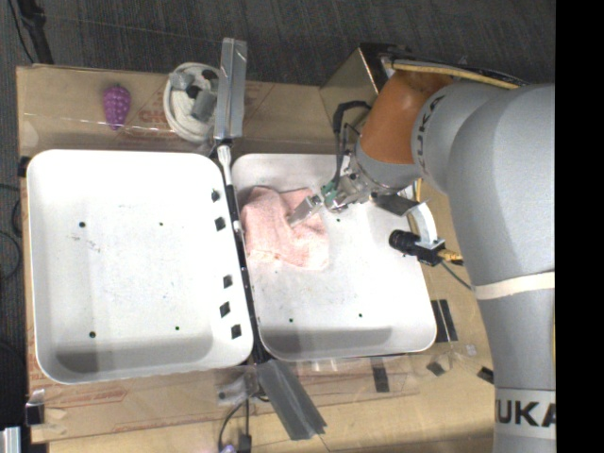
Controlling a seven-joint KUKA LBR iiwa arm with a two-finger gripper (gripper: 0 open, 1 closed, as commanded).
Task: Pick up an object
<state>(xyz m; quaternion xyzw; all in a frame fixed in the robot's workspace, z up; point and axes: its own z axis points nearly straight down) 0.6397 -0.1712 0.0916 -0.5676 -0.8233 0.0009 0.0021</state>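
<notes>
A: Where's your cloth (283, 226)?

B: In the right bin (396, 300), bunched pink against its left wall, toward the far end.

A: And your tool (307, 210)?

B: Down at the cloth's upper right edge, fingers touching the fabric. You can't tell how far they're parted, or whether any cloth sits between them.

A: Anything else?

B: The left bin (57, 253), plus a purple thing (116, 105) on the surface (57, 92) beyond it.
</notes>
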